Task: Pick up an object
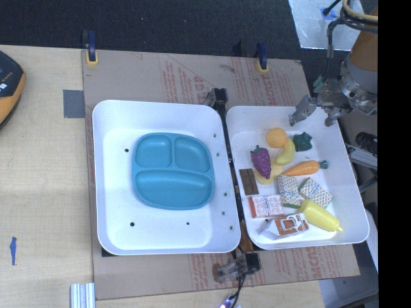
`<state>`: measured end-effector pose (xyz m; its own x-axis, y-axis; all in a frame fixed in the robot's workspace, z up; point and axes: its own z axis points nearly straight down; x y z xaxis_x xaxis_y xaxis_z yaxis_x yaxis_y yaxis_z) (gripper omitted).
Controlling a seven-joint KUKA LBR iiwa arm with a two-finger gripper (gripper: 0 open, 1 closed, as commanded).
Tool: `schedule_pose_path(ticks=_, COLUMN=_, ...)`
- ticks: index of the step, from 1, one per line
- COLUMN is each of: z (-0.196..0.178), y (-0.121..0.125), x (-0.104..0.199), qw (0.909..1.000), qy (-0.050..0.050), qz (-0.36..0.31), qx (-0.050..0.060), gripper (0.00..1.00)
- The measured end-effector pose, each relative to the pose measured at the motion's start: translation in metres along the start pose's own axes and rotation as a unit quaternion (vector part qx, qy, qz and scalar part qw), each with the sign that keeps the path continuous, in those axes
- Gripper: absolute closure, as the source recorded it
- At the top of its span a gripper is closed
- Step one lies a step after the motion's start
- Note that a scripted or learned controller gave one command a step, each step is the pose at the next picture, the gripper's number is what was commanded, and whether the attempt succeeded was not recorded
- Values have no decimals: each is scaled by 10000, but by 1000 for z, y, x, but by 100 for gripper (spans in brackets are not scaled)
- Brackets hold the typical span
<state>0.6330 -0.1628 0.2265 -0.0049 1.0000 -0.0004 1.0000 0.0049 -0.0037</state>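
Hovering over the far right corner of the right bin (pixel 359 191), gripper (pixel 316 113) spread wide with nothing between its fingers.

Toys are piled mid-bin: orange ball (pixel 277 137), purple grapes (pixel 261 162), carrot (pixel 302 168), yellow pepper (pixel 318 215) near the front edge. Left bin (pixel 106 172) carries a blue divided plate (pixel 172 170).

Red print on cardboard sheet (pixel 192 82) — unreadable.

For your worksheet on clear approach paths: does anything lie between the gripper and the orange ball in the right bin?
Nothing visible does. The gripper is at the right bin's upper rim, and bare white floor lies between it and the orange ball.
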Motion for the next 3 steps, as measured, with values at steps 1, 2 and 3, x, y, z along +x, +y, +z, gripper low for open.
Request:
schedule_pose_path(ticks=1, z=125, y=-25, x=50, qw=10000, qy=-16, qz=-20, qx=-17, gripper=0)
schedule_pose_path(ticks=2, z=136, y=-57, x=61, qw=10000, qy=4, qz=7, qx=24, gripper=0)
schedule_pose_path(ticks=3, z=134, y=21, x=56, qw=10000, qy=-4, qz=-5, qx=-29, gripper=0)
